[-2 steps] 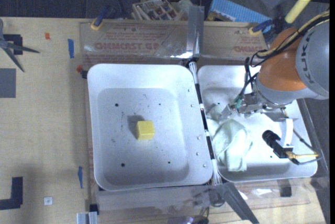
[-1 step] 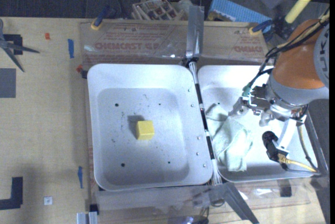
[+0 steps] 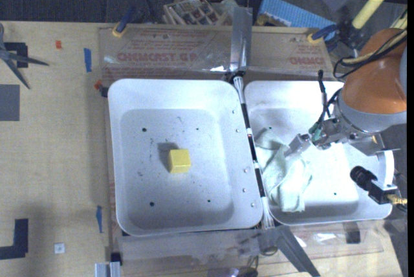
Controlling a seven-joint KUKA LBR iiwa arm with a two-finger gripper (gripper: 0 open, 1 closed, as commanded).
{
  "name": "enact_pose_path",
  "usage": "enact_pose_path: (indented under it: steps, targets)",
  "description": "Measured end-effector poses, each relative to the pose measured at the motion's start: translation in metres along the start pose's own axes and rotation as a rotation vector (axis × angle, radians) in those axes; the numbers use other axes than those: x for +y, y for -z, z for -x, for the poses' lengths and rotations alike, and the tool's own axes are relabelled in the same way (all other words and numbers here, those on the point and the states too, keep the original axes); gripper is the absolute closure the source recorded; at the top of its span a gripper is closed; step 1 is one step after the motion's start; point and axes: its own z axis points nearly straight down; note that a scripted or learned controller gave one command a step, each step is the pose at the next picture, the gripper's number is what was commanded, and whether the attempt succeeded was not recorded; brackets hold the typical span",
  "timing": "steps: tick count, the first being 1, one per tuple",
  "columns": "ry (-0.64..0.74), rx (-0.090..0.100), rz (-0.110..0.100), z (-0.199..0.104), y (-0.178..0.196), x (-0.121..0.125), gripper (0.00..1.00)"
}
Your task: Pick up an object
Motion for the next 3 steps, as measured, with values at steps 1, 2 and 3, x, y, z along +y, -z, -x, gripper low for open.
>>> enact_pose_path:
  steps: [1,2,3]
  targets:
    - [-0.017,-0.004,0.005,0.060,-0.010,0.027,0.00]
    - [-0.119,-0.002,0.006,0.007,-0.086,-0.011,0.00]
    - [-0.124,-0.003,0.011,0.008,-0.075,-0.011,1.00]
